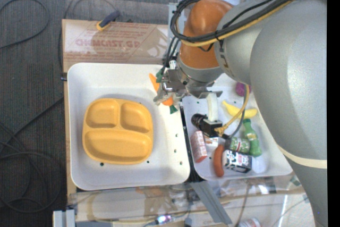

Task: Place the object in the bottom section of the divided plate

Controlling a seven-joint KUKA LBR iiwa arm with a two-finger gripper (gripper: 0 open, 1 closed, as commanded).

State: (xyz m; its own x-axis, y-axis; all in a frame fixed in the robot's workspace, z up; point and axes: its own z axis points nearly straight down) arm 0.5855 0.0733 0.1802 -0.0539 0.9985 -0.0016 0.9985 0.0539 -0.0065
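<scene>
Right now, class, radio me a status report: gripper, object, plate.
Gripper over left bin's upper right corner, something orange and green at its tip. Divided plate bare, bottom section unfilled. Path to plate open.

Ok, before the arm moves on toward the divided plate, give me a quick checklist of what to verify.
1. Bottom section of the yellow divided plate free of items: ok.
2. Plate flat inside the left bin: ok.
3. Pincer over the left bin's right side, short of the plate: ok.
4. Orange-and-green object at the pincer actually gripped: cannot tell.
5. Open bin floor between pincer and plate: ok.
</scene>
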